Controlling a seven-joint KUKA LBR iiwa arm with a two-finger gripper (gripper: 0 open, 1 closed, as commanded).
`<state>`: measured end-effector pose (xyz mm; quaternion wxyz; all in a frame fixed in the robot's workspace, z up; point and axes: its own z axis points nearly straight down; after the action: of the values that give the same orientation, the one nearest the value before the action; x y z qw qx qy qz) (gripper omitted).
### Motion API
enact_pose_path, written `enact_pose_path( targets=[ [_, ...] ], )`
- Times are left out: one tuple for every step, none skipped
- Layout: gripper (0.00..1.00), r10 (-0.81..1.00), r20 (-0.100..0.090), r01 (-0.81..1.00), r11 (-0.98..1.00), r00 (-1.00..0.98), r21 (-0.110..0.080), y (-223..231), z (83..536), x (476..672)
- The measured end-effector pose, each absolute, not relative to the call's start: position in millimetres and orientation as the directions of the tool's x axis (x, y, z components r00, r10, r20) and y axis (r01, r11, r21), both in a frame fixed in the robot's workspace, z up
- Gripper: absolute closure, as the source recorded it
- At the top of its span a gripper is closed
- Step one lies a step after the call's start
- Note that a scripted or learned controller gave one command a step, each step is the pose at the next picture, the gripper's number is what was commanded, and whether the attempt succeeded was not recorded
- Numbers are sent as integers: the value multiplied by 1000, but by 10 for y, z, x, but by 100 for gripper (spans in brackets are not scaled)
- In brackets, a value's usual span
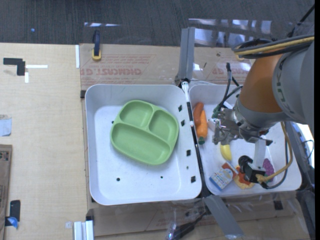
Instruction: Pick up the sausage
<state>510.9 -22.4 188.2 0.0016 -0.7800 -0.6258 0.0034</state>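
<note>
Looking first at the big grey arm (280, 84), hanging closest, up over the right bin (295, 184). Reaching in from the right, with the claw (223, 130) pointing down among the toys. Not being able to tell whether the claw is apart or together, and not seeing anything clamped in it.

Judging the step: lining up over the bin, with the picking not yet done. Guessing at the sausage (199, 115): most likely the long orange-red thing lying along the left wall of the right bin, just beside the claw. Not being sure, since it is looking a lot like a carrot too, with a green bit at its near end. Probably needing next: sliding toward that wall, dropping down, closing around the middle.

Noticing the left bin (95, 149), holding a green plate (145, 131) with three parts, well apart from the job. Spotting smaller things near the claw: a yellow piece (226, 152), a little box (221, 178), a red and yellow toy (243, 181), a purple bit (268, 166). Worrying about the wall crowding the claw, and the yellow piece getting bumped.
</note>
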Motion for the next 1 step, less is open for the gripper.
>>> enact_pose_path(
  targets=[
    [0, 976, -4, 976, -217, 217, -7, -227, 1880, 5107]
  ],
)
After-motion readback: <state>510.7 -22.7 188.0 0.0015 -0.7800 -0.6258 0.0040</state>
